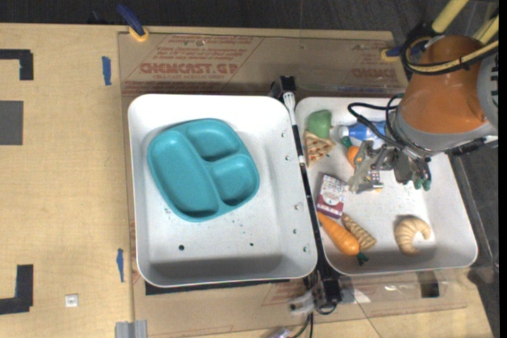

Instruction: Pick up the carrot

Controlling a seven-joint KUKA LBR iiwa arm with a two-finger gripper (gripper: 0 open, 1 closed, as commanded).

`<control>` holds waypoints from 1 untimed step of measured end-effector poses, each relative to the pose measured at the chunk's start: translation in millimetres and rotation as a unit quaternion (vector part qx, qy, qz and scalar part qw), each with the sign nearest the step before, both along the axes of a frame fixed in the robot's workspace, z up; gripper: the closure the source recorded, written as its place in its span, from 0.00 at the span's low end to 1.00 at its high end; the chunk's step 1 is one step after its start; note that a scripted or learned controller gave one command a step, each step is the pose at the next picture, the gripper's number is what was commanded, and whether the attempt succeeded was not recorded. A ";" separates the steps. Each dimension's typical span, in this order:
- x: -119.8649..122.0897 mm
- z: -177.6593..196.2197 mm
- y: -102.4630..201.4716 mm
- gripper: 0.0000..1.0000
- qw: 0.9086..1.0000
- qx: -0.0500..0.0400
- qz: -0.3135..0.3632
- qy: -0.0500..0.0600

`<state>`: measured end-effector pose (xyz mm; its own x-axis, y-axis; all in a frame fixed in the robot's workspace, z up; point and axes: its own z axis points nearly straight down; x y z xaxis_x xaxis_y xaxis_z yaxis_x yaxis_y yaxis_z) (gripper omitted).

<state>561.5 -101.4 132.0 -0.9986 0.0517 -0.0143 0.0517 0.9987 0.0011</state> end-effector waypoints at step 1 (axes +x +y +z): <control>23.2 -41.0 -50.6 1.00 0.993 -0.002 0.117 -0.002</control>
<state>584.6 -152.0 90.9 -0.9833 -0.1811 -0.0172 -0.1810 0.9835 -0.0024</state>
